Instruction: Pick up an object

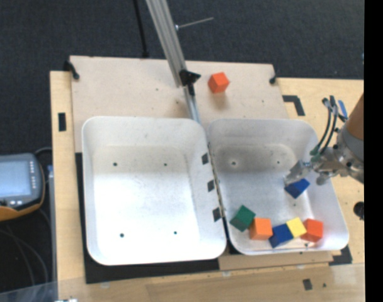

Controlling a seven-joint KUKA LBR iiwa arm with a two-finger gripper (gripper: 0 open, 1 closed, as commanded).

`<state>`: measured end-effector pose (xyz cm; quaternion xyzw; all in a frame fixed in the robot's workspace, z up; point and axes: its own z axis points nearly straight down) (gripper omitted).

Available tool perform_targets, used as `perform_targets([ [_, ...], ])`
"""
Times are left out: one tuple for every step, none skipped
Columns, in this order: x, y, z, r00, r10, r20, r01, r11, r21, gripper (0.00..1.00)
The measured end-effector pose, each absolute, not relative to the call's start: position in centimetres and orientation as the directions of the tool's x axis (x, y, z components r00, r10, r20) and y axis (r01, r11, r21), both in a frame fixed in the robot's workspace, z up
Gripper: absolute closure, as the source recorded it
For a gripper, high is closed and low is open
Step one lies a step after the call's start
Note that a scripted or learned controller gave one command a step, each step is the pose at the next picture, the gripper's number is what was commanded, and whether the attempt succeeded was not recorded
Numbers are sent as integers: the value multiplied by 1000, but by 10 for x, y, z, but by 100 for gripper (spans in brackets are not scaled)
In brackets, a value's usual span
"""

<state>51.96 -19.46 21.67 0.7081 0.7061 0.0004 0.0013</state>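
I see a blue block (297, 187) tilted on one corner in the right bin (242, 140), near that bin's right wall and well above the row of blocks along the lower edge. The claw (308, 173) sits right over it, its grey fingers (300, 170) reaching in from the right and touching the block's upper side; I cannot tell from this angle whether they are spread or pinching the block. The arm (354, 124) comes in behind it from the right, with dark cables (330, 121) looping above the wrist.

Along the right bin's lower edge I count a green block (242, 218), an orange block (261, 228), a second blue block (281, 234), a yellow block (296, 227) and a red-orange block (313, 229), all close together, several touching. The left bin (147, 187) lies just beside the right one, their walls meeting in the middle.

Beyond the bins, another orange block (218, 82) rests on the counter (128, 87), near a slanted metal rail (166, 33). A small grey screen device (14, 181) sits off to the far left.
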Motion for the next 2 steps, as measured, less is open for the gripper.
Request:
perform_targets([
  [546, -179, 358, -4, 1000, -4, 1000, 5, 11, 0],
  [520, -175, 372, -4, 1000, -1, 1000, 4, 3, 0],
])
